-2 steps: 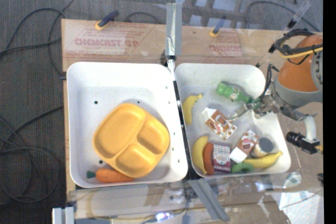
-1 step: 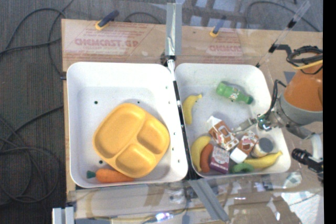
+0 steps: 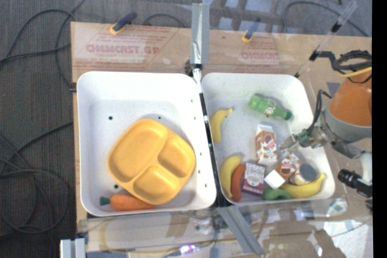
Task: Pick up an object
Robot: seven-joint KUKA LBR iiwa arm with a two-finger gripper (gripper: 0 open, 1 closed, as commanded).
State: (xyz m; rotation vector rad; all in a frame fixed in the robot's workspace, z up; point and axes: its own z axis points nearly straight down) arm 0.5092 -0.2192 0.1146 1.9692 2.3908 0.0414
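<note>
Grey carpet strewn with black cables surrounds a brown bench (image 3: 151, 48), and on it sit two shallow white bins side by side. Nearest the camera, along the front of the left bin (image 3: 91, 130), lies an orange carrot (image 3: 127, 203), its side touching a yellow divided tray (image 3: 152, 159) that fills much of that bin. Across in the right bin (image 3: 242, 84), the front edge is crowded: a banana (image 3: 228, 173) curves beside a red sausage-shaped piece (image 3: 237, 182), then a dark red packet (image 3: 254, 178) with print too small to read, a white block (image 3: 275, 179), a green piece (image 3: 276, 194) and a second banana (image 3: 307, 186) along the front right corner. Just above that, a small carton (image 3: 266, 144) with a picture on its face lies near the middle, its lettering illegible. The gripper (image 3: 300, 141) reaches in from the right, low over the bin's right side, just beside the carton and close above the cluttered items near the corner; whether it's open or closed, can't tell, and nothing is visibly held. Further back, a small banana (image 3: 217, 122) rests by the left wall and a green bottle (image 3: 269, 107) lies tilted. Beyond the bins, red lettering on the bench reads roughly "CHEMCAST".
</note>
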